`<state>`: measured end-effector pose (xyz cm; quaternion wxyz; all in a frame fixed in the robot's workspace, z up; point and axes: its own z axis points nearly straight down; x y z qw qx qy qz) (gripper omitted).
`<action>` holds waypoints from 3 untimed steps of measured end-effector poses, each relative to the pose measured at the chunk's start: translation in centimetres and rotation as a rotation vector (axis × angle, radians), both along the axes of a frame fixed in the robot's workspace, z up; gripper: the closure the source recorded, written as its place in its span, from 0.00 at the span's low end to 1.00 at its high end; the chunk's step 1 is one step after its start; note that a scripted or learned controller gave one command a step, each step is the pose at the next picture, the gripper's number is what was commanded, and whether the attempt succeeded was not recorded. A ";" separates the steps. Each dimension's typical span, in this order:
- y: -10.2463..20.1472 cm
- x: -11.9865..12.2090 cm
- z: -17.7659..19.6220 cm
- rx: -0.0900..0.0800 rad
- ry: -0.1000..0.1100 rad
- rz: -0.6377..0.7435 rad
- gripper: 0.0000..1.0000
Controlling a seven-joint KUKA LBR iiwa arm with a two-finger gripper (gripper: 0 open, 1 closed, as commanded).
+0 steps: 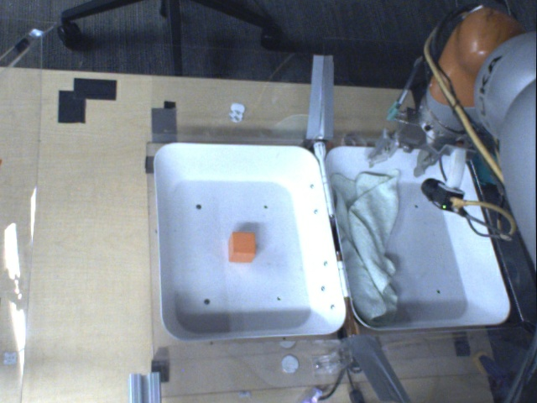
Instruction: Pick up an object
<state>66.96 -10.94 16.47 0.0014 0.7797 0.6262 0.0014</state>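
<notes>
The orange cube [242, 247] sits alone on the floor of the left bin [180, 309], a little left of that bin's centre and slightly toward its lower half, touching neither wall. It rests flat, with 1 face up.

In the right bin [482, 305] a pale towel [373, 233] lies crumpled along the left side, running from near the upper wall down toward the lower left corner of that bin. It lies close against the divider where the 2 bins meet. The rest of the right bin's floor, toward the right of the frame, is bare white.

The arm [495, 65] enters at the upper right of the frame, with its orange band at the top and cables looping down its side. The hand [413, 148] hangs over the upper edge of the right bin, just above and to the right of the towel's upper end. Whether its grasping parts are apart or together I cannot tell, since they blur against the white wall. Nothing is seen gripped in it. The hand is well apart from the orange cube, which lies across the divider in the other bin.

The 2 bins rest side by side on a light wooden tabletop [84, 225]. Black tape marks [84, 97] lie on the tabletop at the upper left.
</notes>
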 end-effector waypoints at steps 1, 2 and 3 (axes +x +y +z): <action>-1.4 0.1 -7.6 0.001 -0.002 -0.027 0.00; -1.3 0.4 -6.3 0.000 -0.011 -0.023 1.00; 1.8 0.1 5.3 -0.001 -0.004 0.095 1.00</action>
